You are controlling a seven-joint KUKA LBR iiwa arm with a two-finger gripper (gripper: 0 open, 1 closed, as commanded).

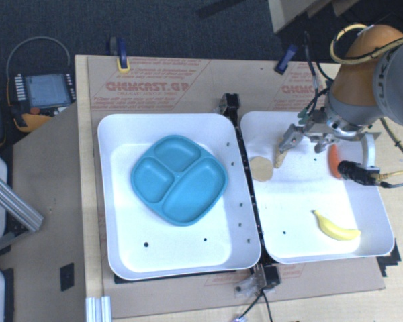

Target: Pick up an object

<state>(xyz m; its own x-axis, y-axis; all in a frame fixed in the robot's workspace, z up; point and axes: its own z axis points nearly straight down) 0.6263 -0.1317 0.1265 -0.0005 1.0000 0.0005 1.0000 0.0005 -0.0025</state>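
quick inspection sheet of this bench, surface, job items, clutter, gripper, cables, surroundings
surface: two white bins side by side on a brown board; left bin, right bin.
job's things: blue divided plate in the left bin; tan round piece at the right bin's left wall; yellow banana near its front; an orange-red object partly behind the arm.
clutter: nothing seen.
gripper: gripper low over the right bin's back, just right of the tan round piece; nothing visibly held.
cables: yellow and black cables loop at the arm; more wires at the front edge.
surroundings: handheld screen unit at left, dark floor behind.
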